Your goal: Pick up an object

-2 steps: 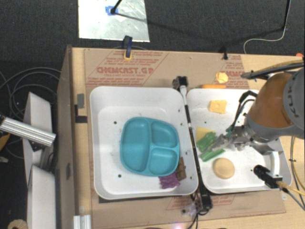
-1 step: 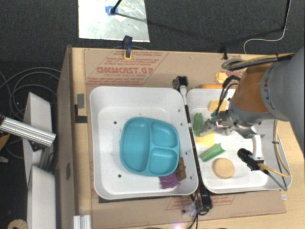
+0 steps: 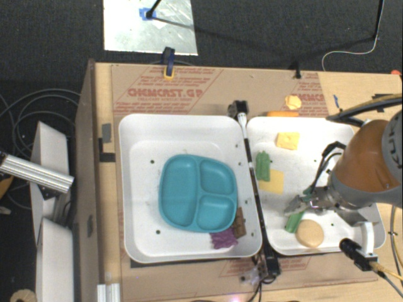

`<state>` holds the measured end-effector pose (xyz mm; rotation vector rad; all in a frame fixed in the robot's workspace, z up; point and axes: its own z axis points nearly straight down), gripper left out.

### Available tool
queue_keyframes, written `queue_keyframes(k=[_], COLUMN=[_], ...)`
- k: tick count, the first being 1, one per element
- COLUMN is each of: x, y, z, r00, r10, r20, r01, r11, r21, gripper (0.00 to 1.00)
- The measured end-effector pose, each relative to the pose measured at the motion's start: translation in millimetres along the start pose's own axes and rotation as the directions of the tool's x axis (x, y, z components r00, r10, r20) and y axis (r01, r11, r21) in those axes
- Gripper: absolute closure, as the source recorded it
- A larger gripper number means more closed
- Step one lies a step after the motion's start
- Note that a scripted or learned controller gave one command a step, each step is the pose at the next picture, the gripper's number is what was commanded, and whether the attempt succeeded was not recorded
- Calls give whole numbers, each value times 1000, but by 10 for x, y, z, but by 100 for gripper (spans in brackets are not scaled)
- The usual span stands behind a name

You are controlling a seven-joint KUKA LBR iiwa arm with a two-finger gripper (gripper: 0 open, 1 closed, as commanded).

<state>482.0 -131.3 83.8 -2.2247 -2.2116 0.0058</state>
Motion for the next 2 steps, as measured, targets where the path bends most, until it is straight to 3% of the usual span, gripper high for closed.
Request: queue_keyframes(k=[1,2], x=[26,702], y=[61,687], z=[-116,-1132], r00=[1000,1000], r10=[-7,-20], r20=[2,0], r01=[7,20], r11=[1000,1000], r21=[-11,-22], gripper=[100,100])
